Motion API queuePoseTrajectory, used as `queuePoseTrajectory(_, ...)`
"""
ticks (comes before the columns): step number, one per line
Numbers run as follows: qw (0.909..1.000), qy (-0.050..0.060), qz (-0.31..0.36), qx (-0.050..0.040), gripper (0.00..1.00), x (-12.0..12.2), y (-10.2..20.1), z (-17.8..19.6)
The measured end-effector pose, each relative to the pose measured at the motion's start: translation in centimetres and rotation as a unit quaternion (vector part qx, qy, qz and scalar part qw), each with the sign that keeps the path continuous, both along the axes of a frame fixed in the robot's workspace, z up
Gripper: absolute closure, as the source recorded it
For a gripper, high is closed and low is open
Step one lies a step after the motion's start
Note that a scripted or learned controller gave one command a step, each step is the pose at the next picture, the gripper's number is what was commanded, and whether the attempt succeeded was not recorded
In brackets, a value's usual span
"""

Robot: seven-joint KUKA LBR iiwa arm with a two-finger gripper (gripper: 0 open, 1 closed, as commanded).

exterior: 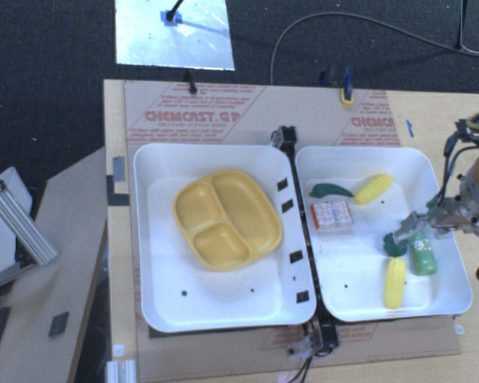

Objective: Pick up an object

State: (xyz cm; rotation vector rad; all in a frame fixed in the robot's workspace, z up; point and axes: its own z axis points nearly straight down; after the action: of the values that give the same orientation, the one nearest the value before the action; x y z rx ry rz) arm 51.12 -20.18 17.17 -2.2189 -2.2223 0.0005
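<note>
My gripper point(405, 234) hangs low over the right side of the right bin point(359, 159), reaching in from the right. Directly under its tip lies a small dark teal object point(394, 247), and a green bottle point(422, 257) lies just to the right of that, touching or nearly touching the gripper. One yellow corn cob point(394, 282) lies below them near the bin's front. Another yellow corn cob point(373, 188) and a dark green pepper point(330, 191) lie at the back. A red and white box point(331, 215) sits near the bin's left wall.
The left bin point(156, 238) bears a yellow divided plate point(227, 218). A black divider with clips point(298, 230) runs between the bins. Cables point(455, 146) hang by the arm at the right edge.
</note>
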Motion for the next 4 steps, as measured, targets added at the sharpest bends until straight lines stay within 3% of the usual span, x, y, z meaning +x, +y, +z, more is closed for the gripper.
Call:
queuePoseTrajectory(1,1.0,0.0,0.0,0.0003,0.0,0.4,0.5,-4.3)
queuePoseTrajectory(2,1.0,-0.002,0.0,-0.0012,1.0,0.5,0.4,-3.0)
queuePoseTrajectory(4,1.0,-0.004,0.002,-0.0018,1.0,2.1,0.0,6.6)
